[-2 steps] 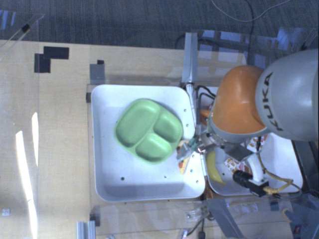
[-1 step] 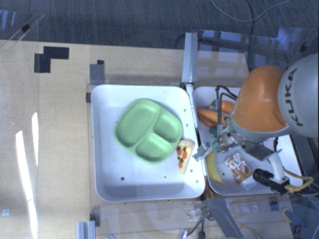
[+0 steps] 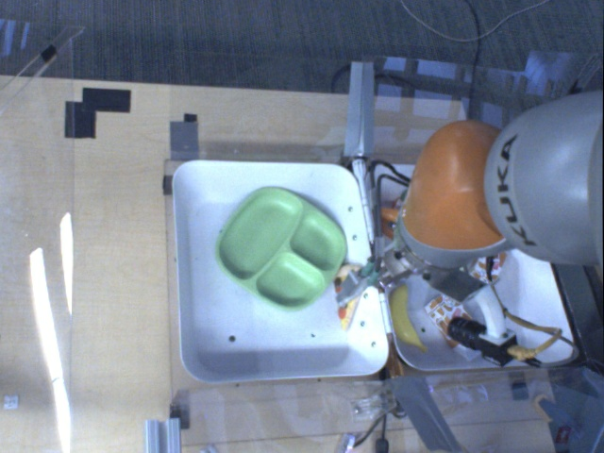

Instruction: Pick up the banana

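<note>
Camera view: your gripper (image 3: 363, 279), span indiscernible, straddles the bin wall; banana (image 3: 404, 317) lies just beside it. Expect a miss.

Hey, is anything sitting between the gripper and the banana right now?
Nothing visible lies between them. The gripper sits over the wall between the two bins, and the banana lies just beside it in the right bin, partly under the arm.
</note>
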`<state>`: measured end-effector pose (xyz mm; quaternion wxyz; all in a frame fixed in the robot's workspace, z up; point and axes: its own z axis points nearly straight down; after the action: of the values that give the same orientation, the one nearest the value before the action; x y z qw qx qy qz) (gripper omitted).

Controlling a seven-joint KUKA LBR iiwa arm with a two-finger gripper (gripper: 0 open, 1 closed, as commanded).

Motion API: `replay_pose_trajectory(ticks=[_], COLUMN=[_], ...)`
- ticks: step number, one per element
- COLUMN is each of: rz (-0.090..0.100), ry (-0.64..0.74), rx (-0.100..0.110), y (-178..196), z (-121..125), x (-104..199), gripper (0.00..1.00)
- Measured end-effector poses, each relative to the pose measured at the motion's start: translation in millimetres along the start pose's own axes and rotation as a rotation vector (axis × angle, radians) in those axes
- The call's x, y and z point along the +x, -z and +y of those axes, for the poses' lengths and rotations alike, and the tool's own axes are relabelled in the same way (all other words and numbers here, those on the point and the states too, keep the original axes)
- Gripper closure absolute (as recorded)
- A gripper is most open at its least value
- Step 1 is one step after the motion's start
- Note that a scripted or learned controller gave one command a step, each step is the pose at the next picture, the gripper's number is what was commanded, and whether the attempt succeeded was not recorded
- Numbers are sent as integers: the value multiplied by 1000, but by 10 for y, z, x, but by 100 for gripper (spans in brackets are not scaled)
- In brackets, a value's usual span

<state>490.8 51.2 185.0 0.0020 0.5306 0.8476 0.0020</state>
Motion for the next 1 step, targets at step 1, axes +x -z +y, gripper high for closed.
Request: replay_pose_trajectory(ticks=[1], rz=[-1], ry=[-1], rx=[-5], y=[109], z=[17], x=[-10], gripper=[100])
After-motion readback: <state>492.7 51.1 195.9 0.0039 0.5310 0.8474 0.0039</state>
